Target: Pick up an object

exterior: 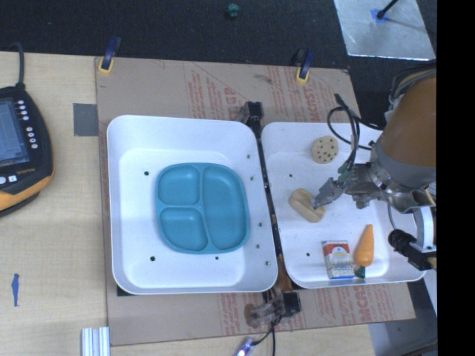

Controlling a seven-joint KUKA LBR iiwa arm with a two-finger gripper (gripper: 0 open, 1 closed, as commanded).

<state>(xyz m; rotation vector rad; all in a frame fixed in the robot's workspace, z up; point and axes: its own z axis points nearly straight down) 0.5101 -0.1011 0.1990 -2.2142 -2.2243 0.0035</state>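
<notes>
From my feed I see the arm (408, 132) reaching in from the right over the right bin (297, 273), its orange band and grey wrist hanging above the bin's right side. The pincer (325, 196) points left and down toward a tan, bread-like piece (305, 205) that lies near the middle of that bin; the dark tips sit just at the piece's right end, but I cannot tell whether they are spread or pressed together, nor whether they touch it, and I see nothing clearly caught between them. Up toward the back of the same bin lies a round cookie (324, 149) with dark spots, well apart from the pincer. At the front of the bin a small red and white box (338, 259) lies flat, and just beside it on the right an orange carrot (364, 245) stands on a slant, its thick end close to the box's corner. The left bin (130, 273) carries a blue divided plate (201, 207) with three compartments, sitting about in the middle. Both bins rest on a sheet of cardboard (185, 87) clipped to the worktop (52, 273), and at the far left edge lies a teach pendant (18, 150) with an orange rim.
</notes>
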